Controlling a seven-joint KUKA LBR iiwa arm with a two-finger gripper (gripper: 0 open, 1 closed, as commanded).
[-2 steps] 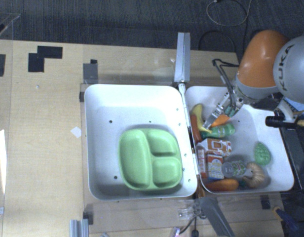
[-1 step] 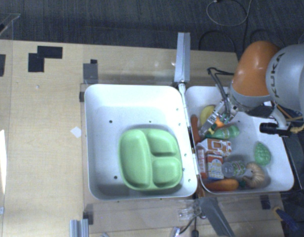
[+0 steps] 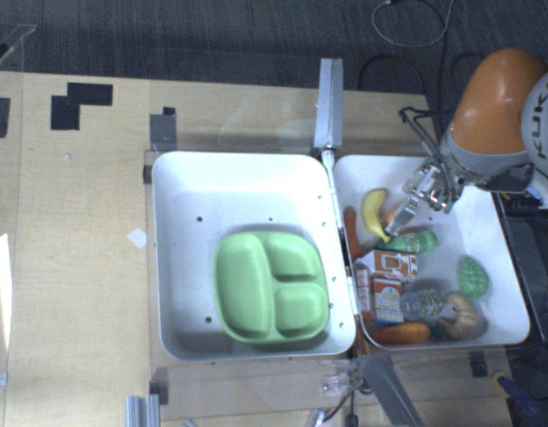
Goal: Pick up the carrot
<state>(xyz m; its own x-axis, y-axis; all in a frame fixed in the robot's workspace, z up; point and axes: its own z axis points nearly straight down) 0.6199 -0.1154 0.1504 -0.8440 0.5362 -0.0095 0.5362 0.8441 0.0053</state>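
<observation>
Hanging low over the far part of the right bin [image 3: 514, 265], the gripper [image 3: 409, 206] points down toward the clutter, with a yellow banana [image 3: 374, 213] just beside its tip on the side away from the arm and a green bottle-like thing [image 3: 418, 240] just below it. Whether the tool is wide or narrow cannot be told from this slant, since the tip is small and blurs into what lies under it. A thin orange streak shows right at the tip, but it is too small to name.

I take the carrot [image 3: 403, 333] to be the long orange piece lying flat against the near wall of that bin, well apart from the gripper and toward the near edge of the bench. Between the tool and the carrot sit a printed carton [image 3: 395, 263] and a round tin [image 3: 423, 303]; a brown shell-like lump [image 3: 462, 315] lies just beside the carrot on the arm's side. A dark red stick [image 3: 350, 231] runs along the bin wall beyond the banana.

By this reading the task is barely begun: nothing is lifted, and the carrot lies untouched. What is left is the whole of it — moving across the clutter to the near wall, coming down over the carrot, closing and raising it. The wall close behind it looks likely to crowd the approach.
</observation>
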